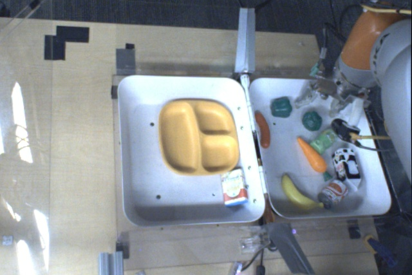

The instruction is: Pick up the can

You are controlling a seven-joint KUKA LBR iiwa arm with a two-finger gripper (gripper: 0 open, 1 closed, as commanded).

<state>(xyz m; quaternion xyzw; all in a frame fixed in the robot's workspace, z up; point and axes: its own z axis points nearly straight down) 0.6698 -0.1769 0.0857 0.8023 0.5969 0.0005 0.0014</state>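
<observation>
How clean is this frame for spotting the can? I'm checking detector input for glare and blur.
Camera view: the small silver can with a red label is soft and low-detail, lying by the yellow banana; bright window reflections streak the bench's clear left panel; the right white bin is evenly lit.

No lettering is reading clearly; print on the carton [234, 188] beside the yellow tray [198, 136] is blurring out.

Arm [386, 42] cropped at right edge
</observation>
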